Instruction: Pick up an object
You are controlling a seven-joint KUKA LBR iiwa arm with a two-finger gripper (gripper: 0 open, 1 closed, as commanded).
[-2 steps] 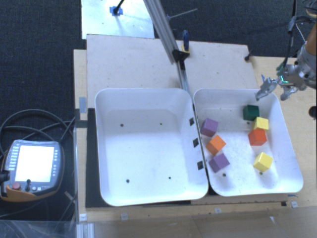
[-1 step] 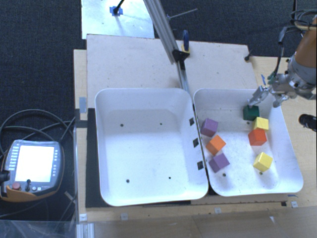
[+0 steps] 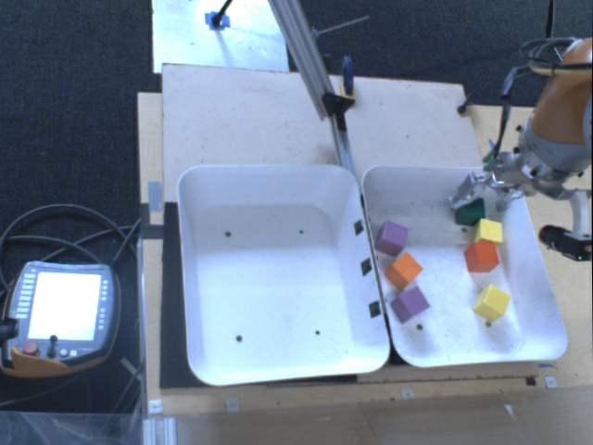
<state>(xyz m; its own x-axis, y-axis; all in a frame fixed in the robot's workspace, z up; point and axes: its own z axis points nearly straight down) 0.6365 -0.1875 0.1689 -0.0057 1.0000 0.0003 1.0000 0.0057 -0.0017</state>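
Observation:
The right bin (image 3: pixel 435 346) holds several small blocks. Two purple blocks (image 3: pixel 392 237) (image 3: pixel 410 302) and an orange block (image 3: pixel 404 270) lie near its left wall. A red block (image 3: pixel 481 257) lies with a yellow block (image 3: pixel 488 231) just above it, and another yellow block (image 3: pixel 492 301) sits lower right. A dark green block (image 3: pixel 470 212) lies at the back right. My gripper (image 3: pixel 477 193) hangs at the bin's back right, just above the green block, which sits directly under its metal fingers.
The left bin (image 3: pixel 269 276) stands beside the right one, sharing a middle wall. A slanted metal pole (image 3: pixel 306 54) crosses the bench behind the bins. A teach pendant (image 3: pixel 60 318) with cables lies at the far left.

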